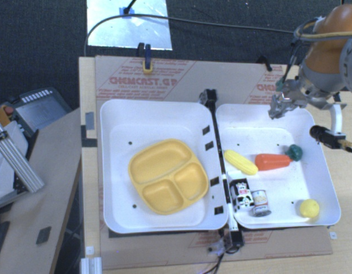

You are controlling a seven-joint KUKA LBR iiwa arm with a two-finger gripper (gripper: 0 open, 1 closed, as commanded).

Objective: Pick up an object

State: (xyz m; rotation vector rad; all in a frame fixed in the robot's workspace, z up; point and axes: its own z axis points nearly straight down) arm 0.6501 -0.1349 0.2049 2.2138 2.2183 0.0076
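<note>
1. While the carrot (272, 161) lies mid right bin (324, 181), corn (240, 161) sits just beside it.
2. Can (259, 203) and lemon (309, 208) sit nearer the front.
3. Tool (276, 108) hovers over the back rim, grip state unclear.
4. Yellow tray (167, 176) fills the left bin (118, 130).

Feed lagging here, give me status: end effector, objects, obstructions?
End effector above right bin's far edge, holding nothing. Carrot, corn, can, lemon lying untouched. No obstruction.
</note>
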